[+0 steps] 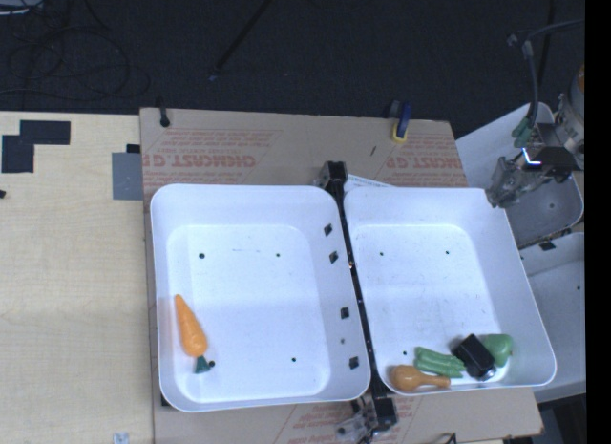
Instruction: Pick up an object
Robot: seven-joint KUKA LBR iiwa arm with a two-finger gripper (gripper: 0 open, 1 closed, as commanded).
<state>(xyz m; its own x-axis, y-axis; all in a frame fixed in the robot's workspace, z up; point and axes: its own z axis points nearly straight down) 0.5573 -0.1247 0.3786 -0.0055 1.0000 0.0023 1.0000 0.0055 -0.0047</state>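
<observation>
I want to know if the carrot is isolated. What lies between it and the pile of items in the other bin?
In the camera view, only bare white floor of the left bin, the bins' shared black divider and bare right-bin floor separate the carrot from the pile.

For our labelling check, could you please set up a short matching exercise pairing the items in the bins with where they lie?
Things:
1. carrot
2. black block
3. orange pear-shaped toy

Places:
A. right bin, on the green items near the front right corner
B. left bin, near the front left corner
C. right bin, against the front wall

Pairs: 1-B, 2-A, 3-C
</observation>
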